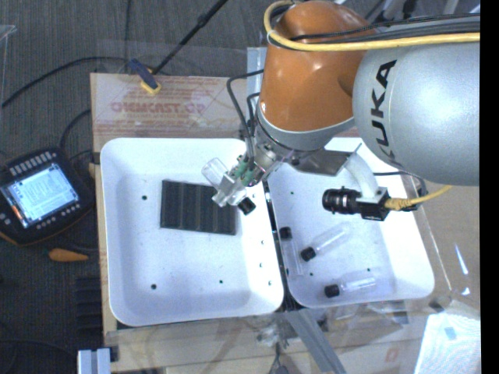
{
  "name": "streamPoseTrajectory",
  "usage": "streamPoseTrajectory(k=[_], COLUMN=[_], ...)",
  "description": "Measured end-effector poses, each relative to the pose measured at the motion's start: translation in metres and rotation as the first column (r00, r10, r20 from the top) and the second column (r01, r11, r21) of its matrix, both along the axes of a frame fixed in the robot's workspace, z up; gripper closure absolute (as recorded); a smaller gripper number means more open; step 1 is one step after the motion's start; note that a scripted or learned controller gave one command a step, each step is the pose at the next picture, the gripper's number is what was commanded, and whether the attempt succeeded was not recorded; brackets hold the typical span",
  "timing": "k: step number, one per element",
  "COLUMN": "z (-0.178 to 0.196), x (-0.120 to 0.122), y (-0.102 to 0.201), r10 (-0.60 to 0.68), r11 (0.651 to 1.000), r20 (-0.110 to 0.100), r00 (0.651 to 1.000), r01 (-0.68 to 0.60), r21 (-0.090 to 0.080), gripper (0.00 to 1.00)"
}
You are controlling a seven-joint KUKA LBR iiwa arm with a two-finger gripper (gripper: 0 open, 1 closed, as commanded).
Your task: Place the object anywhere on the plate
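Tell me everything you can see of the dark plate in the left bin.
The plate is a flat, dark grey to black rectangle with faint lengthwise ridges, matte like plastic or rubber. It lies flat on the floor of the left bin, toward the bin's upper right. The gripper hangs over its upper right corner, hiding that part; whether they touch cannot be told. Nothing lies on the visible surface.
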State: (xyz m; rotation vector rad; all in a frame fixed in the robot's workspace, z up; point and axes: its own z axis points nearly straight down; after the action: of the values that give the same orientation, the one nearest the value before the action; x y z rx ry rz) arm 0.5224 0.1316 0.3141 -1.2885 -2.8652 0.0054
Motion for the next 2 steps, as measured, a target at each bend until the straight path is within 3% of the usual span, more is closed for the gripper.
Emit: streamPoseTrajectory(k=[1,2], z=[-0.0146,-0.0144], x=[-0.0287,-0.0287], y=[0.0724,0.0724], r10=[0.094,0.094], r11=[0.996,0.996], r20=[-0.002,-0.002], r00=[0.996,0.996], r01=[-0.094,-0.094], r21=[0.002,0.003], gripper=[1.0,0.0])
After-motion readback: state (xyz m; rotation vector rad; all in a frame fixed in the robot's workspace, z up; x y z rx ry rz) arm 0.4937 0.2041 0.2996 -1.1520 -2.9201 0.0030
